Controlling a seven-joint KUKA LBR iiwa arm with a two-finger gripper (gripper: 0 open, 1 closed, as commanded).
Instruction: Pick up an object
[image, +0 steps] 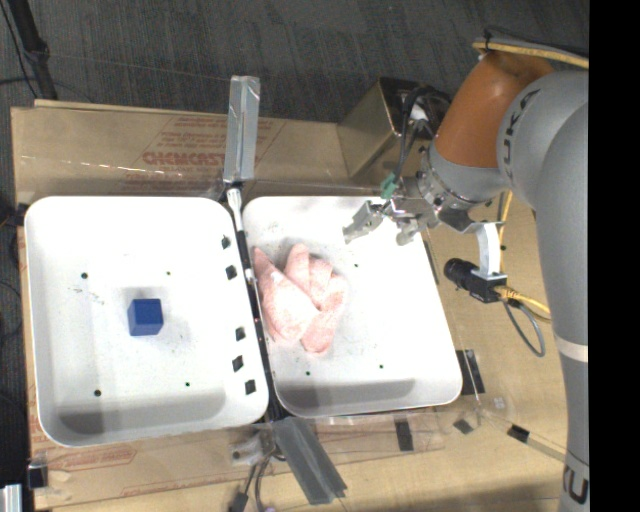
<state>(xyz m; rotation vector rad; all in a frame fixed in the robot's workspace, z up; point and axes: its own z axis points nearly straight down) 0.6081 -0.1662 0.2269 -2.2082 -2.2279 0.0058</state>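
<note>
A pink and white soft bundle, like a crumpled cloth, lies against the left wall of the right bin. A small blue cube sits in the middle of the left bin. My gripper hangs over the right bin's back right part, up and to the right of the pink bundle and apart from it. Its two fingers are spread, with nothing between them.
A metal divider bar rises at the back between the bins. Cardboard lies behind the left bin. The arm's grey body fills the right side.
</note>
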